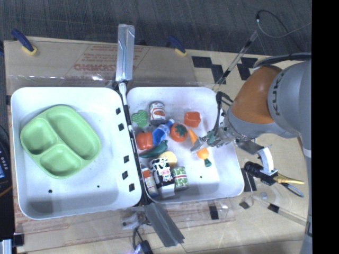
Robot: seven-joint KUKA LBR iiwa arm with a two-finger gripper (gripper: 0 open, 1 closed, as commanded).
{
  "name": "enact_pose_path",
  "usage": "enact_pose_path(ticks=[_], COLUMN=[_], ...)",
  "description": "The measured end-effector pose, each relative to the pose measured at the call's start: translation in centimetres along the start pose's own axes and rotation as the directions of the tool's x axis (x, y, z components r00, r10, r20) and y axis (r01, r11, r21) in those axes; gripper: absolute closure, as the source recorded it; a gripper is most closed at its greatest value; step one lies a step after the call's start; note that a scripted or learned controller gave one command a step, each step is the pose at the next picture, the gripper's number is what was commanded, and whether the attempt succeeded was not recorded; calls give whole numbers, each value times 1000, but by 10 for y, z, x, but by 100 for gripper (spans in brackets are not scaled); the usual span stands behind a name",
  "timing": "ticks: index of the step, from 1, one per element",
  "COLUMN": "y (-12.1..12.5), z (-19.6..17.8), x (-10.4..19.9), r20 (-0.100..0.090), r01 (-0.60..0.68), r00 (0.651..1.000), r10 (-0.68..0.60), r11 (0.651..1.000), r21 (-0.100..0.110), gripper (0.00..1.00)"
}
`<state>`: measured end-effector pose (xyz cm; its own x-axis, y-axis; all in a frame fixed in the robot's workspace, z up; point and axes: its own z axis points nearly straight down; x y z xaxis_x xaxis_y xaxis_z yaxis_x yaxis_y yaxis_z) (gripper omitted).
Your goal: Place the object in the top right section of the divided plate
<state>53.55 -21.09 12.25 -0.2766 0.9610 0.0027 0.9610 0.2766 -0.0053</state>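
Carrot (203, 154) lies slanted, green tip toward lower right, below pincer (211, 139).

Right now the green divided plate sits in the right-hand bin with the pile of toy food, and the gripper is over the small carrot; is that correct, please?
Not quite: the green divided plate sits in the left bin, apart from the toy food, which is piled in the right bin. The camera view shows this. The rest holds: the gripper is over the small carrot in the right bin.
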Motion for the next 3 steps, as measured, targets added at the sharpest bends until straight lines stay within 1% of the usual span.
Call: enact_pose_path(ticks=[1,2,3], y=[2,86,109], z=[-38,-83,-91], x=[50,28,71], r20=[1,6,7], r01=[304,373,604], r00=[953,928,797], r10=[-304,-373,-604], r11=[953,928,797], r21=[-2,-5,-2], gripper=[100,100,100])
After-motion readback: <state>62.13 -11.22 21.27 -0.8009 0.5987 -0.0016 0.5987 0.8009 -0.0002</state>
